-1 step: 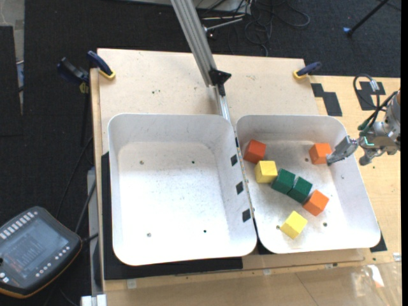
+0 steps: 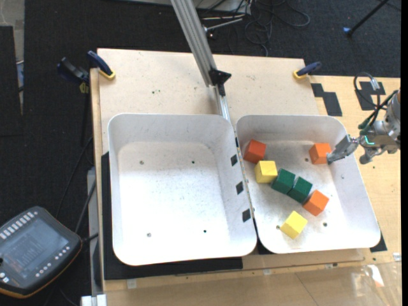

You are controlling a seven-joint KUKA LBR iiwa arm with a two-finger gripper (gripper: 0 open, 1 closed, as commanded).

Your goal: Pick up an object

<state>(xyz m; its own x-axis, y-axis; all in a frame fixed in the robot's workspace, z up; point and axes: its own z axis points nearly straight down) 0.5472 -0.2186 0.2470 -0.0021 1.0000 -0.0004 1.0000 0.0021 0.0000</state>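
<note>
Hand (image 2: 342, 150) beside the orange cube (image 2: 319, 152), grip unclear, right bin's rim (image 2: 354, 164) between.

From my station I see little of the arm (image 2: 390, 116) — a pale grey body at the frame's right edge, dark cables looping over it, a small teal-green spot near the wrist. The gripper (image 2: 341, 150) is dull grey metal — slim and angular.

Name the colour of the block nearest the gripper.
Orange: the block beside the gripper, seen in the camera view.
</note>
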